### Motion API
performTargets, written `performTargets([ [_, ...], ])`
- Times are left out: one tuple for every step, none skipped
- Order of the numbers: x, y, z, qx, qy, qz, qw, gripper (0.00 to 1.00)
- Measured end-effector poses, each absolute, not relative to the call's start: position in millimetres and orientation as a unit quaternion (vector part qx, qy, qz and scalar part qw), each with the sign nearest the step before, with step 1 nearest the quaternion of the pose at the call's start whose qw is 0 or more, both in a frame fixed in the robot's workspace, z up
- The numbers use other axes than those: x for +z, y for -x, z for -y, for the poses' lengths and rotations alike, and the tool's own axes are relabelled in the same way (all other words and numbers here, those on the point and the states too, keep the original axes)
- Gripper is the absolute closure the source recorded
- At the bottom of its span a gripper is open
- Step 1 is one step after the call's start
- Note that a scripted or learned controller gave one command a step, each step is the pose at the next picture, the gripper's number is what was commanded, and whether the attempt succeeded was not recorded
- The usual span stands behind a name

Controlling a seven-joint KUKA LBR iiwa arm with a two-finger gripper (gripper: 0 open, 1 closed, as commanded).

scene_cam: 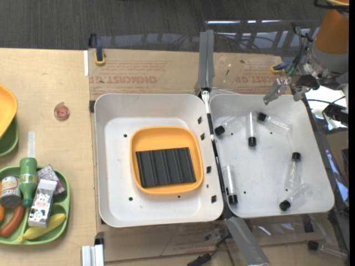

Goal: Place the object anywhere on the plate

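Observation:
A yellow plate (166,139) sits in the middle of the left white bin (111,165). A black ribbed rectangular object (166,167) lies flat on the plate. Several clear tubes with black caps are scattered in the right bin (316,148), among them one upright-looking tube (251,127), one near the divider (229,183) and one at the right (292,168). My gripper (287,93) hovers over the far right corner of the right bin, open, with nothing between its fingers. It is well away from the plate.
A wooden table at the left bears a green tray (58,223) of toy food, a yellow bowl (6,112) and a small pink disc (62,112). Cardboard (144,73) lies behind the bins. A metal rail (206,60) rises between them.

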State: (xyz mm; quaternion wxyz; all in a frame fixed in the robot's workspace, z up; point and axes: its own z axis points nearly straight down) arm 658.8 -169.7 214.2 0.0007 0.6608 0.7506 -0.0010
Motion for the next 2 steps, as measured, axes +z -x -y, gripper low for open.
performTargets([
  [241, -659.3, 223, -0.0004, -0.562, -0.827, 0.002, 0.0],
  [282, -659.8, 222, -0.0004, -0.461, -0.887, 0.002, 0.0],
])
